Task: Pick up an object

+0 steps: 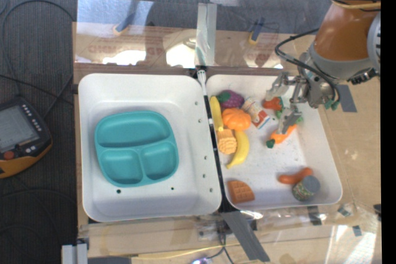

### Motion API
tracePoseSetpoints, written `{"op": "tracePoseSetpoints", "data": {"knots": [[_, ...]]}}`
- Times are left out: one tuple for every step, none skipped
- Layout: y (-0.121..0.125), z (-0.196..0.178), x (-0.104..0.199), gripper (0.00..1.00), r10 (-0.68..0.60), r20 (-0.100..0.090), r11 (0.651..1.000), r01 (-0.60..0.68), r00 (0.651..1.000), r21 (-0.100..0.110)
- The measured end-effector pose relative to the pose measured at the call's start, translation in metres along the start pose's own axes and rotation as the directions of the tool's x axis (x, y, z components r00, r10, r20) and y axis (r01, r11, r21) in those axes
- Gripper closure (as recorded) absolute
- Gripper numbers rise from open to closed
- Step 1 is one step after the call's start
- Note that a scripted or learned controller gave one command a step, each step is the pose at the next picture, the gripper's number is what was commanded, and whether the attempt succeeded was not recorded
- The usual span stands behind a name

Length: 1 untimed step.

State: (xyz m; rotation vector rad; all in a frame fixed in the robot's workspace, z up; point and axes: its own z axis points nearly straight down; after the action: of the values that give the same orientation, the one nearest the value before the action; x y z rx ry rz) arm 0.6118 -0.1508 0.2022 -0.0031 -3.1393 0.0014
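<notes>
Carrot [282, 133]: small and orange with a green end, laid at a slant in the right bin [331, 185], at its right side.
Gripper [289, 109]: hung over the right bin's upper right, just above the carrot; the fingers [296, 96] are pointed down, and whether they are spread or closed cannot be told.
Arm [344, 31]: grey with an orange band, reached in from the right.
Right bin: also filled with a purple toy [231, 97], orange [236, 119], banana [238, 150], corn [226, 144], sausage [294, 176], grey ball [305, 188] and brown piece [241, 191].
Left bin [93, 195]: a teal tray [136, 146] is held in it.
</notes>
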Motion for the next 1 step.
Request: {"op": "tracePoseSetpoints", "data": {"knots": [[-0.0126,0.086,0.0105,0.0,0.008,0.001,1.0,-0.008,1.0,0.0]]}}
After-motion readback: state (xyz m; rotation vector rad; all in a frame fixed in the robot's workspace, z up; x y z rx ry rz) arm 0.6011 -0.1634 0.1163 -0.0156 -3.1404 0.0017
